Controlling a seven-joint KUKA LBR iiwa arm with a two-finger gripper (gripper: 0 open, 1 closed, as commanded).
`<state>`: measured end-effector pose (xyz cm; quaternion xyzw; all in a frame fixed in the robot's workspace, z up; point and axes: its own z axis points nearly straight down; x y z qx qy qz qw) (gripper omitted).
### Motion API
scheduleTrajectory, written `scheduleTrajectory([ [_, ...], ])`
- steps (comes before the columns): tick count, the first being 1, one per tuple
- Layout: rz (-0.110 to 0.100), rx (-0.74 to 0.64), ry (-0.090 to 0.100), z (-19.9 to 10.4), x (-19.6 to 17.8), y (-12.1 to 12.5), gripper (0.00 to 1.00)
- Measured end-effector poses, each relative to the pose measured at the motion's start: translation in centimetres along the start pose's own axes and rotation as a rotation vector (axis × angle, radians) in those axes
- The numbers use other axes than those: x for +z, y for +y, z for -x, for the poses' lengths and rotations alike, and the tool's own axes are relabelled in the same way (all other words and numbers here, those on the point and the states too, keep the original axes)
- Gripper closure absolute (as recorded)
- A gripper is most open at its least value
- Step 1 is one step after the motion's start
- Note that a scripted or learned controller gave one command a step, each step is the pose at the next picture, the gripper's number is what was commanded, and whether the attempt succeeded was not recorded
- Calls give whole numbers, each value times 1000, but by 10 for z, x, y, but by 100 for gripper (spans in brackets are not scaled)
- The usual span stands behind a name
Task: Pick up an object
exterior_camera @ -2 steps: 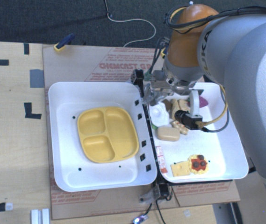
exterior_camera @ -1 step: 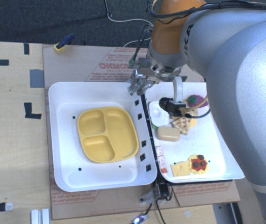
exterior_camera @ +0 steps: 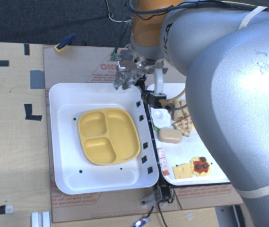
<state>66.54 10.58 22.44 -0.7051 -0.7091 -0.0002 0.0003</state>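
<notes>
My gripper [exterior_camera: 126,82] hangs over the far rim of the left bin [exterior_camera: 58,141], near the divider between the two bins. A yellow three-compartment plate [exterior_camera: 108,136] lies in the middle of that bin, below and to the left of the gripper. The right bin [exterior_camera: 205,179] holds a white and green item [exterior_camera: 161,118], a tan bun-shaped piece [exterior_camera: 170,135], a waffle piece [exterior_camera: 183,124], a yellow slice [exterior_camera: 182,170] and a small pastry with red spots [exterior_camera: 201,165]. The arm hides much of the right bin.
Both bins rest on brown cardboard [exterior_camera: 77,65] on the bench. A blue and yellow tool [exterior_camera: 65,42] lies on the bench past the cardboard's far left corner. The big grey arm link [exterior_camera: 238,103] covers the right side of the scene.
</notes>
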Motion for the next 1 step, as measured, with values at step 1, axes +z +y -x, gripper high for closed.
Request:
scheduleTrajectory([
  [1, -2, 5, -3, 8, 9, 3, 100],
])
